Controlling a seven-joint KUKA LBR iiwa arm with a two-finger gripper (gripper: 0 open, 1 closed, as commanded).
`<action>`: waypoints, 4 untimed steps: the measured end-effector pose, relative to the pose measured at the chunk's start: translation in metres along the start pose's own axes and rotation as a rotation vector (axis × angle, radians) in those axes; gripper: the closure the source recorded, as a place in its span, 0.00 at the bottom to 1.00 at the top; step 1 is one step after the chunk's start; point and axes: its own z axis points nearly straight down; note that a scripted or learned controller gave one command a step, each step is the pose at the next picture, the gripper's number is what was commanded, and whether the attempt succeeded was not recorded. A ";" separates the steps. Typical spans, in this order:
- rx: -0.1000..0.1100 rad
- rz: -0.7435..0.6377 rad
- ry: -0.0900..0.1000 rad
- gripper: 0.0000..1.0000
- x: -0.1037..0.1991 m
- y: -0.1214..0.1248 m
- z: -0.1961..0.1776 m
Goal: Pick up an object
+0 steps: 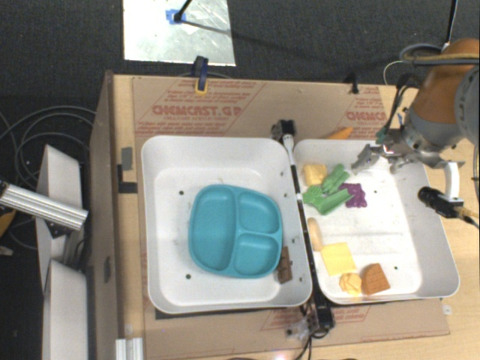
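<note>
My gripper (379,160) hangs over the far right part of the right bin (420,238), its two fingers spread apart and open with nothing between them. Just to its left and below lie a green toy (328,191), a purple piece (355,195) and a yellow chunk (315,173). Nearer the front of the same bin are a beige stick (316,235), a yellow block (337,258), a small yellow lump (349,282) and a brown-orange piece (375,279).
The left bin (169,201) holds a teal divided plate (236,231), and a brown item (285,265) lies by its right wall. An orange piece (340,133) lies on the cardboard behind the right bin. A black part (437,199) hangs off the arm at the right.
</note>
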 end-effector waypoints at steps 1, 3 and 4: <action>0.003 0.011 0.004 0.00 0.006 -0.039 0.064; 0.001 0.000 -0.001 0.00 -0.027 -0.056 0.010; 0.013 0.002 0.004 0.00 0.022 -0.048 0.050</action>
